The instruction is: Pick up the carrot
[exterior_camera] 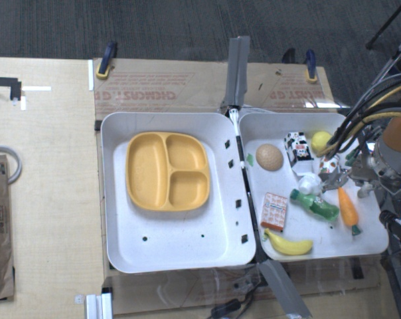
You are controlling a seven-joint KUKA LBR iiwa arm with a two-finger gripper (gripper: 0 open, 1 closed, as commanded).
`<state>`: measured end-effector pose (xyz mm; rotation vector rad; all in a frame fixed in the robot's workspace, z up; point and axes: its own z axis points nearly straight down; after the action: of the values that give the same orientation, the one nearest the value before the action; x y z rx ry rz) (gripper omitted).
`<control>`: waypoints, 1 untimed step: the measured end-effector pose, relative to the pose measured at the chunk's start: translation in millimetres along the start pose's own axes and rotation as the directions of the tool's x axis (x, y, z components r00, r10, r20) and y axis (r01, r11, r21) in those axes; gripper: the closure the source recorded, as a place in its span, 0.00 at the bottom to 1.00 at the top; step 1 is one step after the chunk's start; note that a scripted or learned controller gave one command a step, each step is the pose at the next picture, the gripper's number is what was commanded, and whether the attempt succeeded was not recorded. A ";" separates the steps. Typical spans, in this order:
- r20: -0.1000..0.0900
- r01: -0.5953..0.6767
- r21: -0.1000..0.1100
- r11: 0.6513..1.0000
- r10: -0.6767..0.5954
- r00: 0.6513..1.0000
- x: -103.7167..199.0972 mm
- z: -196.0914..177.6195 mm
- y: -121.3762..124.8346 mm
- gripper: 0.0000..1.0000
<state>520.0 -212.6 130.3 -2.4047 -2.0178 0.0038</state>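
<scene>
The orange carrot (348, 207) lies in the right bin (373, 246) near its right wall, its green tip pointing toward the front. My gripper (336, 175) hangs just above and left of the carrot's upper end, between the carrot and a clear-capped green bottle (316, 204). The arm's body and cables cover the bin's right rim. Nothing is visibly held.
The right bin also holds a banana (288, 244) at the front, a red-and-white carton (275, 211), a brown egg-shaped item (269, 157), a lemon (320, 140) and a cow-print box (297, 147). A yellow divided plate (167, 171) sits in the left bin (121, 244).
</scene>
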 end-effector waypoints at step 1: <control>0.002 0.154 -0.002 0.988 -0.154 0.988 11.8 -48.5 -9.9 0.00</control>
<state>512.4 -199.4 178.8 -2.2437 -2.1989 0.0036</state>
